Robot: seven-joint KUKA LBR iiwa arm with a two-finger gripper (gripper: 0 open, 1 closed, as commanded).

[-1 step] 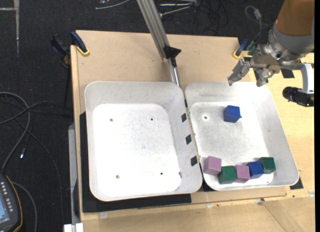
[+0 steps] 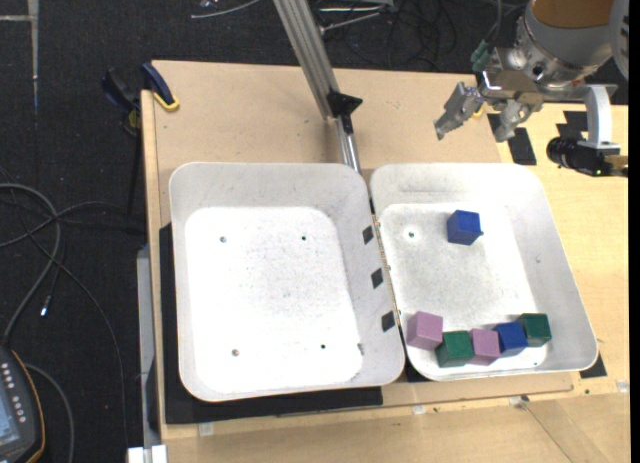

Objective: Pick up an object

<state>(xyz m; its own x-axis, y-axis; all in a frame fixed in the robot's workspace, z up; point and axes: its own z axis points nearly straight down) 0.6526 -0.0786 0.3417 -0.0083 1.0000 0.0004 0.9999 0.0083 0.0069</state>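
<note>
A blue cube [image 2: 463, 227] lies alone in the upper part of the right bin [image 2: 560, 261]. Along that bin's front edge sits a row of blocks: a purple one [image 2: 426, 329], a green one [image 2: 456, 348], a second purple one [image 2: 486, 344], a blue one [image 2: 512, 337] and a green one [image 2: 537, 328]. My gripper [image 2: 478, 119] hangs above the bench beyond the right bin's far edge, up and slightly right of the lone blue cube. Its two fingers are spread apart with nothing between them.
The left bin [image 2: 185, 251] stands beside the right one. A slanted metal pole [image 2: 310, 41] comes down to the bench near where the bins meet. A yellow-and-blue tool [image 2: 160, 89] lies at the bench's far left corner.
</note>
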